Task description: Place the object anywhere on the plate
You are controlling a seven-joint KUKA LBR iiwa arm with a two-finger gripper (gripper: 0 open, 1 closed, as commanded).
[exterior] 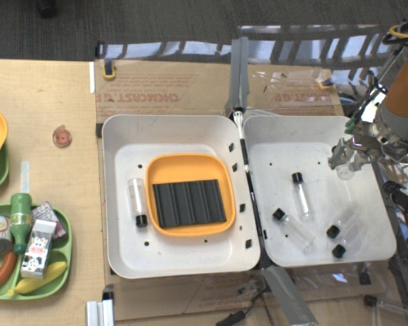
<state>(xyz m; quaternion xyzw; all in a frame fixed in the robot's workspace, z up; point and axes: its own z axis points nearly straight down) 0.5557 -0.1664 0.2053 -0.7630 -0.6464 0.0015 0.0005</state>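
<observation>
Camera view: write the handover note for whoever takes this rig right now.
Gripper: over the right bin's upper right area, nothing visibly held; finger state unclear.
Plate: orange, in the left bin, carrying a dark ribbed insert.
Vials: one in the left bin beside the plate's left edge, off it; several clear black-capped ones in the right bin, e.g..
Done: nothing placed on the plate yet.
Left: grasp a vial, set it on the plate.

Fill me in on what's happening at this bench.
A grey robot arm reaches in from the right, its tool hovering over the right bin, where several clear vials with black caps lie scattered. The orange plate sits in the left bin with a dark ridged block on it, and one vial lies beside it. Nothing visibly gripped yet.
</observation>
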